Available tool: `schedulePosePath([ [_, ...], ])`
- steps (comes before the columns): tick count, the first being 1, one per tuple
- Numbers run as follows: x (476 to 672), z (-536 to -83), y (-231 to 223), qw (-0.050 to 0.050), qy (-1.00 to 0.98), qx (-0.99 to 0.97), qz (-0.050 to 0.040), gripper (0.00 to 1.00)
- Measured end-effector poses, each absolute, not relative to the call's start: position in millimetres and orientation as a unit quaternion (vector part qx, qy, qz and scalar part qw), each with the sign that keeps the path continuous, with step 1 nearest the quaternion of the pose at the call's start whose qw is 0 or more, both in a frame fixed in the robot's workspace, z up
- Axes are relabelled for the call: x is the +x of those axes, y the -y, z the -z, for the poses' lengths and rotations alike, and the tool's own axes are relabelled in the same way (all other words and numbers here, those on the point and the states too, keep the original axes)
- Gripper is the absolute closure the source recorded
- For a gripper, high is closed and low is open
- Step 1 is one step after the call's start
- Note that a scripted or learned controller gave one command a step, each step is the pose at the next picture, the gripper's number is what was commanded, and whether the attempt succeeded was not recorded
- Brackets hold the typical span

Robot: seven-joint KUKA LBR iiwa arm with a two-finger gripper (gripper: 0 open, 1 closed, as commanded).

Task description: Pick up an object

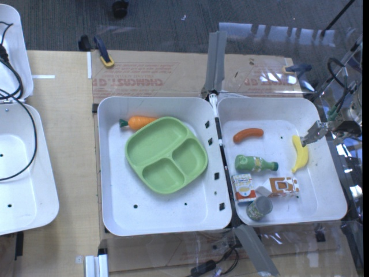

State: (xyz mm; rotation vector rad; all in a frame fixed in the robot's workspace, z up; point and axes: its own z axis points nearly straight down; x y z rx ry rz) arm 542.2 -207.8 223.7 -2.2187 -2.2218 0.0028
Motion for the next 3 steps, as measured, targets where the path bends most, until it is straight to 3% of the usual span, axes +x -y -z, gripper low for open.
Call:
schedulePosePath([
  [1, 562.1, -93, 211, 0.005, 0.708, -0.706, 0.0043, 0.0],
  [2, 561.6, -104, 216, 0.001, 0.707, -0.707, 0.0018, 1.0],
  [3, 599.1, -214, 172, -0.001, 0.69, -0.723, -0.0004, 1.0],
])
